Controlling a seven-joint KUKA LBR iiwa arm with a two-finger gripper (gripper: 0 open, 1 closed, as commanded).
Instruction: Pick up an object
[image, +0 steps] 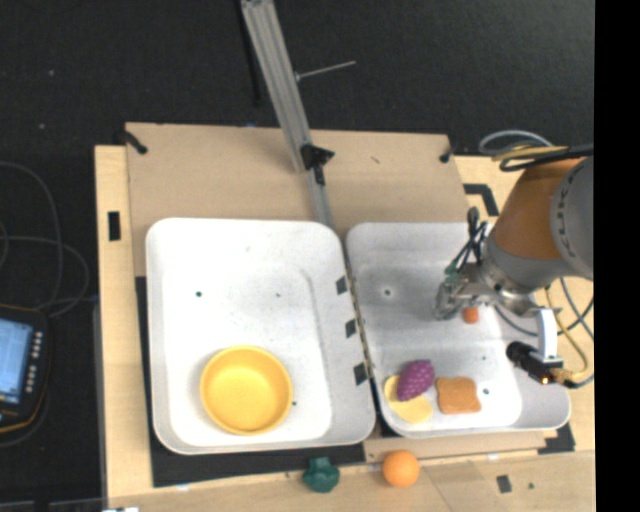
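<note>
Nearest the lens, a green toy (321, 475) and an orange ball (400, 468) sit on the tan bench (220, 175) just outside the bins. Dark floor surrounds the bench, and a handheld screen (15, 365) glows at the left. A yellow bowl (246, 389) rests in the left bin (240, 260). Inside the right bin (400, 265), purple grapes (415, 378), a pale yellow slice (410, 408) and an orange-brown block (458, 395) cluster at its near edge. Over that bin's right-hand part, the gripper (452, 298) hangs beside a small orange piece (470, 316); whether its pincer is wide or narrow cannot be made out.

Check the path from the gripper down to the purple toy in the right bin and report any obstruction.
Nothing visible blocks it. The gripper is over bare bin floor; the purple toy lies nearer the camera, touching a yellow piece.
</note>
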